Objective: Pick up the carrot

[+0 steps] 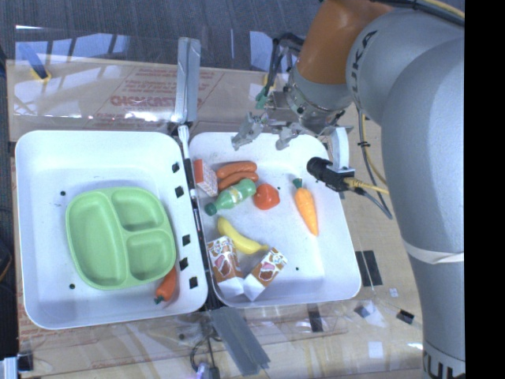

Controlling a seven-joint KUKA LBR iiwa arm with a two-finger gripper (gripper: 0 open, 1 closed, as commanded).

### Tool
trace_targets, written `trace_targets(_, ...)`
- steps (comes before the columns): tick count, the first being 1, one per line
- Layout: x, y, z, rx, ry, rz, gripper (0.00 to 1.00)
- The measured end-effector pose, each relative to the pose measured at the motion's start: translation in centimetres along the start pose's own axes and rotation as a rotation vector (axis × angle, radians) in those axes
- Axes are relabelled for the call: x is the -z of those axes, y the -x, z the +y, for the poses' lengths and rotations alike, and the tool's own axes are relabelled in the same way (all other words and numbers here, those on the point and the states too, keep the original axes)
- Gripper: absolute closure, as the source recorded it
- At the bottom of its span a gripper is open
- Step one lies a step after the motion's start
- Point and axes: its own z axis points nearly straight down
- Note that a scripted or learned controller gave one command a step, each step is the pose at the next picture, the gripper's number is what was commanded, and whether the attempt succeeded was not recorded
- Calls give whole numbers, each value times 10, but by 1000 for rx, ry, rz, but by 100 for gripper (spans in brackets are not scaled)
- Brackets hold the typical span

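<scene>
From my seat, starting left: the left bin (47, 235) has a green divided plate (120, 236) with three compartments, sitting off the walls with bare white floor all around it. One small orange pepper-looking thing (166, 285) lies just off the plate's lower right corner, close to the divider wall.

The right bin (335, 271) is busier. Along its left wall there's a small red-and-white box (206, 181), then two sausages (236, 172) side by side, one green bottle (232, 197), one red tomato-ish piece (267, 197), one banana (240, 238), and two small cartons (246, 267) near the front edge.

The carrot (306, 206) lies by itself on the right side of that bin, green top pointing toward the back, with open floor to its left and front and the right wall close by.

The end effector (267, 135) hangs over the back rim, fingers spread apart with nothing in them, well back from the carrot.
</scene>
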Motion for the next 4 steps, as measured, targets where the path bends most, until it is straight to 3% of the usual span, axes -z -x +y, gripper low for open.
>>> trace_targets(1,-79,47,-38,323,1,0,0)
trace_targets(2,-119,109,-54,409,2,0,0)
trace_targets(3,-137,110,-104,416,12,5,0)
trace_targets(4,-127,112,-104,418,10,1,100)
